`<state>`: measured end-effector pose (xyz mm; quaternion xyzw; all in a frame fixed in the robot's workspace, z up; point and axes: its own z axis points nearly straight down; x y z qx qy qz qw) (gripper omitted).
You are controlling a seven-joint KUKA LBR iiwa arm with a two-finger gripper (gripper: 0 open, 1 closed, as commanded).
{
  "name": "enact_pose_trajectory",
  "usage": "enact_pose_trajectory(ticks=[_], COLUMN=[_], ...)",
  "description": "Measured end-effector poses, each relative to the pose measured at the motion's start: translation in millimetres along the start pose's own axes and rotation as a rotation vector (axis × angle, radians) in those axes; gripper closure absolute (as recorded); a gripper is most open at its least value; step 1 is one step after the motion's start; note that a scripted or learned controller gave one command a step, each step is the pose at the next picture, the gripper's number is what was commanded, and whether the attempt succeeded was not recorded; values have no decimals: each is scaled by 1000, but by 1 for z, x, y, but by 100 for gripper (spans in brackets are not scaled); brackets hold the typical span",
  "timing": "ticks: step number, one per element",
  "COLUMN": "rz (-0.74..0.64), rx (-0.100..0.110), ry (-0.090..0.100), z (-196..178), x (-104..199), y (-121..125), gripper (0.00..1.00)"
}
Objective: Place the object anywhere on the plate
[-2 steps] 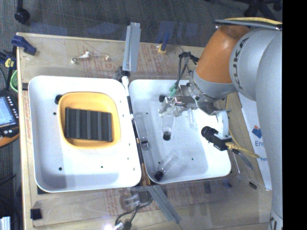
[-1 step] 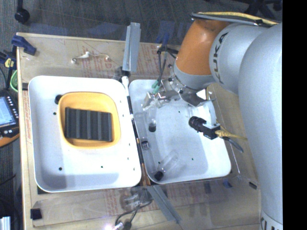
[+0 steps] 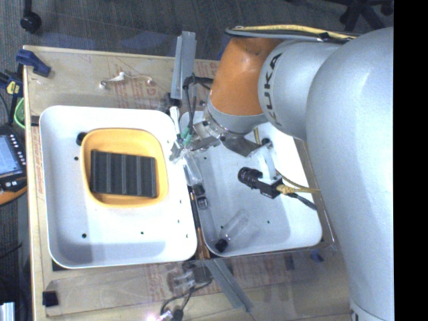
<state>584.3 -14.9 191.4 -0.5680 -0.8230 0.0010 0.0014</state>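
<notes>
A yellow plate (image 3: 124, 142) with a dark ribbed centre lies in the left bin (image 3: 60, 226). In the right bin (image 3: 301, 226), near its front left corner, lies a clear plastic object (image 3: 235, 227) with a dark end. My gripper (image 3: 187, 147) hangs under the orange-banded wrist, over the divide between the two bins and just right of the plate's right edge. It is well behind the clear object and apart from it. I see nothing held in it.
A black cylindrical part with a cable (image 3: 257, 179) juts from the wrist over the right bin. The arm's grey body covers the right side of the bench. A metal bar (image 3: 184, 65) stands behind the bins.
</notes>
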Motion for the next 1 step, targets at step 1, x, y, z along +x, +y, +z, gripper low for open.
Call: enact_pose_trajectory(ticks=[1], rz=[1], rx=[0], ry=[0], z=[0], x=[0], y=[0], gripper=[0])
